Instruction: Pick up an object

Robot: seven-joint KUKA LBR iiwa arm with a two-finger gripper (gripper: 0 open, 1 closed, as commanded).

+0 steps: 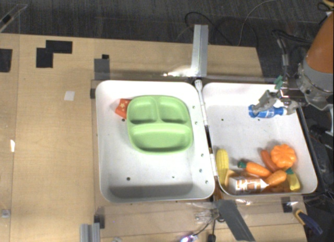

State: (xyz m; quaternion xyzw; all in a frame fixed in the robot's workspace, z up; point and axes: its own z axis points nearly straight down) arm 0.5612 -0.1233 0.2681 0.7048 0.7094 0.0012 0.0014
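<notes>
Blue object (265, 112) at hand (272, 100) above right bin (235, 131), grip and finger state unclear; lift apparently unfinished.

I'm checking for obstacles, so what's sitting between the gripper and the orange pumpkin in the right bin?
Only bare white bin floor lies between the gripper and the pumpkin, seen in the camera view.
</notes>
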